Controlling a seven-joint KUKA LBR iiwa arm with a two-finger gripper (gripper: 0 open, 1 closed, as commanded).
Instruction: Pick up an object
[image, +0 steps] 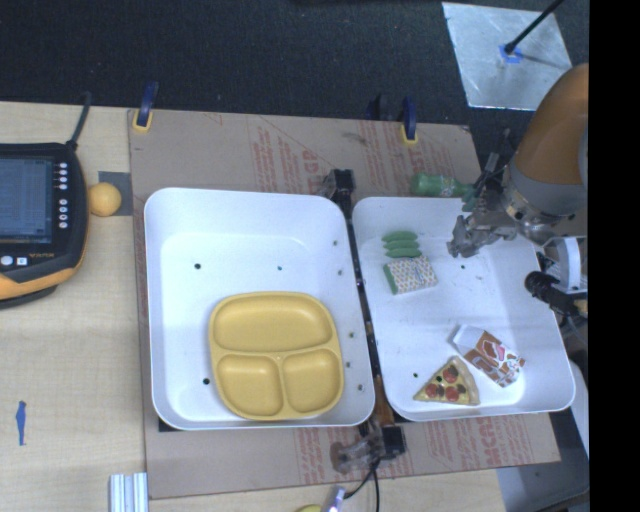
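The right bin (540, 400) holds a green pea pod (401, 243), a small green-checked packet (411, 275), a pizza slice toy (448, 384) and a patterned card (492, 357). My gripper (466, 240) hangs over the bin's upper part, to the right of the pea pod and apart from it. I see nothing between its fingers. The arm, with its orange band (560, 110), comes in from the right.
The left bin (180, 230) holds a yellow divided tray (275, 353). A green object (435, 185) lies outside the right bin's far rim. A teach pendant (35, 220) and a yellow ball (104, 199) lie on the bench at the left.
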